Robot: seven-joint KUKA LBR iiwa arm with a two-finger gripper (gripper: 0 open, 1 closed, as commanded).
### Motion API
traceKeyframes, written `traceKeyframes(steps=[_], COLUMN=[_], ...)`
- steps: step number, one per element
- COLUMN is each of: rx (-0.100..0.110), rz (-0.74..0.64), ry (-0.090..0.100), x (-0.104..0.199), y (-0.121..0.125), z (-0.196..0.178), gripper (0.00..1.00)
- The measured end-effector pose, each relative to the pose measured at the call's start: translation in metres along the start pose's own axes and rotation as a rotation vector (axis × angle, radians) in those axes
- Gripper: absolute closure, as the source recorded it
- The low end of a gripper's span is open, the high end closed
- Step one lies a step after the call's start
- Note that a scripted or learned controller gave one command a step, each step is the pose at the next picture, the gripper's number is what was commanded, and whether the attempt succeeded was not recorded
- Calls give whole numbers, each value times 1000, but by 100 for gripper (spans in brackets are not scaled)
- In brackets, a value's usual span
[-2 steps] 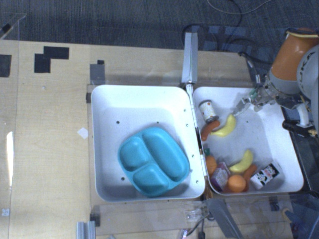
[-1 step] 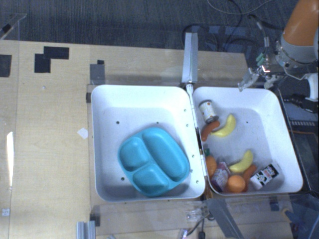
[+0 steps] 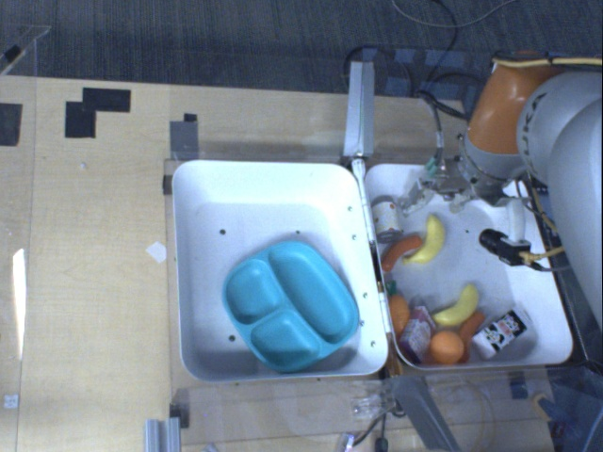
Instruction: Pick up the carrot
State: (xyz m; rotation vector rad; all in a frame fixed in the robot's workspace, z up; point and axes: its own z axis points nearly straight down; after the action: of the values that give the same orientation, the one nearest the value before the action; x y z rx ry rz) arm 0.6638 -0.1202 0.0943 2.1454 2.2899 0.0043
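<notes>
Carrot point(image 3: 402, 250) — hugging bin's left wall.

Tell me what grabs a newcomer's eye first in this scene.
The bright blue divided plate lies alone in the left bin. The right bin holds a crowd of small items, among them two yellow bananas and an orange carrot. The grey arm's orange band looms at upper right.

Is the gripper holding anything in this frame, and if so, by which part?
Nothing is seen held. The gripper hangs over the right bin, with the carrot lying apart from it beside a banana.
</notes>
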Motion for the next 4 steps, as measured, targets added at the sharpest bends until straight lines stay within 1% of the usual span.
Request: traceKeyframes(steps=[1,2,3,4], rx=[-5,-9,-16,-16], rz=[28,159,183,179], ry=[0,0,-4,1], x=[-5,13,35,37], y=[-45,-110,-137,-135], z=[6,5,4,-5], gripper=[0,0,0,100])
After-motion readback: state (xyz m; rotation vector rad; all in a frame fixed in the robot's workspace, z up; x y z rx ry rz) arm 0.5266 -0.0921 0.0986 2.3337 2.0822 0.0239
